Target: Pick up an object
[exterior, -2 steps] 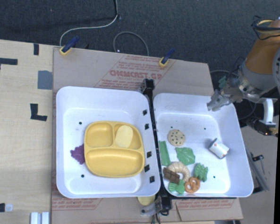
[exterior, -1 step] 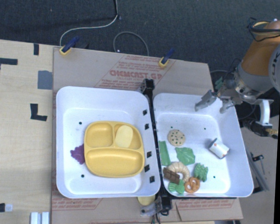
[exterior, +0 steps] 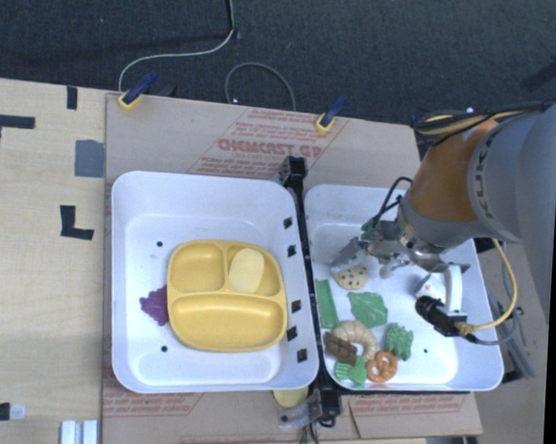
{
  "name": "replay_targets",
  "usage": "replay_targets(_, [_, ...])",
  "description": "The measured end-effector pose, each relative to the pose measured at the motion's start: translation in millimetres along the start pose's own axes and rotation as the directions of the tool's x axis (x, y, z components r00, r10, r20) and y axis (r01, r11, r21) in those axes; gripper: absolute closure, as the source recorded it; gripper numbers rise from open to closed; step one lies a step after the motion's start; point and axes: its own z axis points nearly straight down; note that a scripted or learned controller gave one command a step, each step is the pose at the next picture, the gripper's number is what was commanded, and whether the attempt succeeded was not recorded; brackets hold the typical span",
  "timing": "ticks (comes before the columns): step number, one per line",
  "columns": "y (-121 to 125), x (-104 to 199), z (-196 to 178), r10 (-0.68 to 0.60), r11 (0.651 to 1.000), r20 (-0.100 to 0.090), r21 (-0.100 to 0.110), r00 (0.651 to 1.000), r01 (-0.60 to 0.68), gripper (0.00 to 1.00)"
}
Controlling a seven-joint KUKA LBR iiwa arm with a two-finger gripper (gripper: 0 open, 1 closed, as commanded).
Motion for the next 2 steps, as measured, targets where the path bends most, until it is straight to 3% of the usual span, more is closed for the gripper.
replay_targets(1, [-8,-19,37,0.004,1.0,0.004,-0.013,1.0,-0.003,0.0])
replay_targets(2, [-50,-7,34,0.003,1.0,0.009,-0.022,1.0,-0.003,0.0])
